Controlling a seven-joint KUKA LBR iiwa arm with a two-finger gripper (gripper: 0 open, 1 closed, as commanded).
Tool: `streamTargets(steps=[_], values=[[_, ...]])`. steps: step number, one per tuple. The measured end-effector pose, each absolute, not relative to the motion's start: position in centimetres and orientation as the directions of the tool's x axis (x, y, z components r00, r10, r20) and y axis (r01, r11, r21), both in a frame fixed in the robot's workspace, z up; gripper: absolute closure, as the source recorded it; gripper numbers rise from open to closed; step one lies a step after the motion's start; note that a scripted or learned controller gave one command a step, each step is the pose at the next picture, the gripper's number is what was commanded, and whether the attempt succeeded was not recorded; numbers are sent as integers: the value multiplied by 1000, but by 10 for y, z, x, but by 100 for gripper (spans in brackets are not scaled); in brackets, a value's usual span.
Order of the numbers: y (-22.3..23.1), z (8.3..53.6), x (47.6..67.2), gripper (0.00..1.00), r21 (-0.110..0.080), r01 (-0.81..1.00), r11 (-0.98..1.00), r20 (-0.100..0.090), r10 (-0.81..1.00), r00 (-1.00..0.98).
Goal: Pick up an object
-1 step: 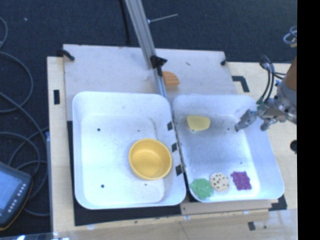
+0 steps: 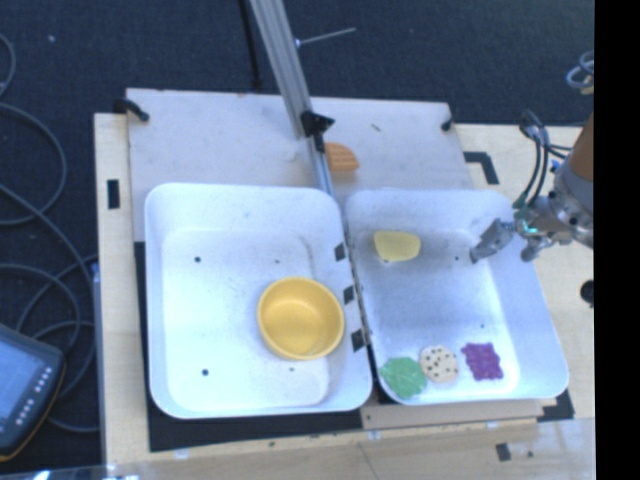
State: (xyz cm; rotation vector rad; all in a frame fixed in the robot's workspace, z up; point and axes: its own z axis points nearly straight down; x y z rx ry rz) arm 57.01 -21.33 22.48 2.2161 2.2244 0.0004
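Claw (image 2: pixel 508 238) splayed wide, gripping nothing, at three o'clock over right bin (image 2: pixel 520 313). Glossy round yellow bowl (image 2: pixel 300 317) in left bin (image 2: pixel 200 268). Pale wooden desk (image 2: pixel 115 268), dark carpet (image 2: pixel 100 28).

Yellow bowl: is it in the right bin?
No, the yellow bowl sits in the left bin, near the divider.
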Motion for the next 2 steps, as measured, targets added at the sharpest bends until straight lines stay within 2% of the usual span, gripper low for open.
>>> streamTargets(steps=[2], values=[[-207, 135, 579, 0, -3, 1000, 4, -1, 1000, -4]])
